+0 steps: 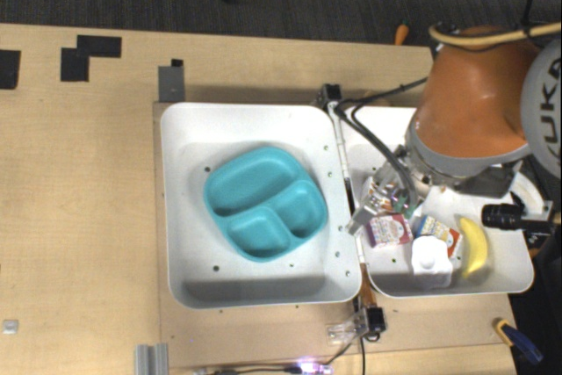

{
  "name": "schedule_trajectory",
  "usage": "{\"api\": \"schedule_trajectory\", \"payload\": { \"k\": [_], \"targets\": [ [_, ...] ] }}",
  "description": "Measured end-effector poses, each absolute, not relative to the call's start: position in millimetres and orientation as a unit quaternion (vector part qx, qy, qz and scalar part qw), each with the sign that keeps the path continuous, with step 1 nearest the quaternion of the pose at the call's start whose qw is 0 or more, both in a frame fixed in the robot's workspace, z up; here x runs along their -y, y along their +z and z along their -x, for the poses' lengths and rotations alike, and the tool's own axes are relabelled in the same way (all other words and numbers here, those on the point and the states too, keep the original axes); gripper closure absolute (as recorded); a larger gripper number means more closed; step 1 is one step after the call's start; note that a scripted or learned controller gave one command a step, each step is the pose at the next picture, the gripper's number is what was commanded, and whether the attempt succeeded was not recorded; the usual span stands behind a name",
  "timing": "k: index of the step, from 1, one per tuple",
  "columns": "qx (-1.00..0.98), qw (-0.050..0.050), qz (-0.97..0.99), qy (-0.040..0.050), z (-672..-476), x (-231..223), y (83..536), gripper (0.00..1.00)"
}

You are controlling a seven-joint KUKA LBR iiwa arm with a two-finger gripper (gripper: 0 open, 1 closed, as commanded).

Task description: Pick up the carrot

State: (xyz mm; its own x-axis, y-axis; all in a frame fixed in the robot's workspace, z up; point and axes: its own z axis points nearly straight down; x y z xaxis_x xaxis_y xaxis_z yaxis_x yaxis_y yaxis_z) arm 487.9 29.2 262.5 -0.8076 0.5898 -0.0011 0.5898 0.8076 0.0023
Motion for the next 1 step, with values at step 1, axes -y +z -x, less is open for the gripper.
{"api": "schedule_trajectory", "payload": {
  "k": [1],
  "targets": [
    [-0.935, 0.002, -0.355, 0.0015, -488.1, -32.2, 216.2, 0.0]
  ]
}}
